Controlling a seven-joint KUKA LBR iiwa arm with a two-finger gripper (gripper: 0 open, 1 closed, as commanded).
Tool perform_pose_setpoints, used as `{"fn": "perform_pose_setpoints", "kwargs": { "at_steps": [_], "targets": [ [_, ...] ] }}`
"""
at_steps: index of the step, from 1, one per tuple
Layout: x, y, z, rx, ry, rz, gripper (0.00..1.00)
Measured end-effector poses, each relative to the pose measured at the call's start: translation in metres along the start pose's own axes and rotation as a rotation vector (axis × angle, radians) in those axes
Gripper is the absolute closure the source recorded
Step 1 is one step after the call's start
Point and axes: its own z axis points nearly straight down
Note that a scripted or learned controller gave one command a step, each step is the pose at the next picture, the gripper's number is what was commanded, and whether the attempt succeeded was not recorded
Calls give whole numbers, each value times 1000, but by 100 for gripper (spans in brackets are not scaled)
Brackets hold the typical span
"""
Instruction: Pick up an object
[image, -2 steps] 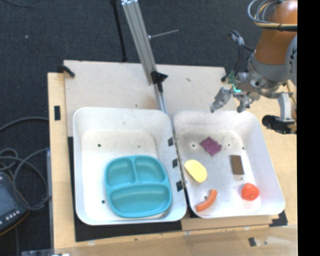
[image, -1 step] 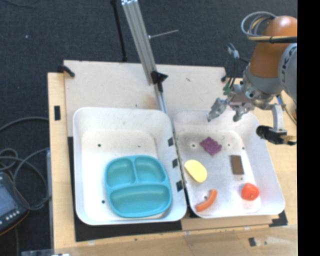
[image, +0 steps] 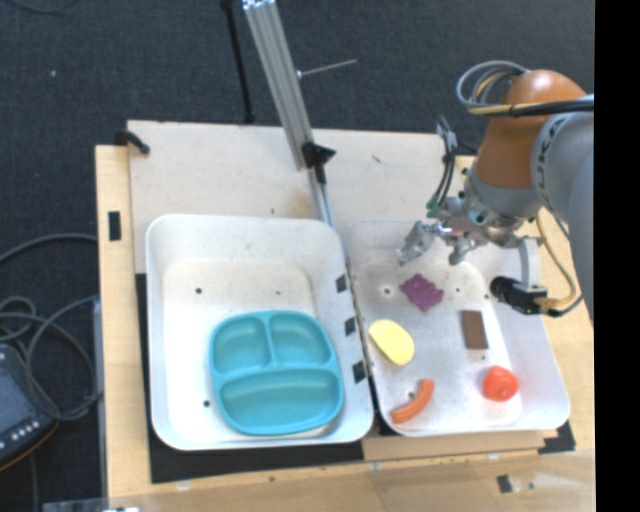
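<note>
The right bin (image: 530, 400) holds several objects: a purple piece (image: 422, 292), a yellow lemon-shaped piece (image: 392, 342), a brown block (image: 474, 329), a red tomato-like ball (image: 500, 383) and an orange carrot-like piece (image: 413, 400). My gripper (image: 437, 247) hangs over the far part of this bin, just above and behind the purple piece. Its two fingers are spread apart with nothing between them.
The left bin (image: 180, 260) holds a blue divided plate (image: 276, 372). A metal pole (image: 285, 85) slants up from the bench behind the bins. The arm's orange band (image: 520, 125) and grey wrist stand over the right bin's far right corner.
</note>
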Motion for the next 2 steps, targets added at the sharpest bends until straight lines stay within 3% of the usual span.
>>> {"fn": "perform_pose_setpoints", "kwargs": {
  "at_steps": [1, 2],
  "targets": [
    [-2, -4, 63, 0, 0, 0, 0],
    [-3, -2, 47, -8, 0, 4, 100]
  ]
}}
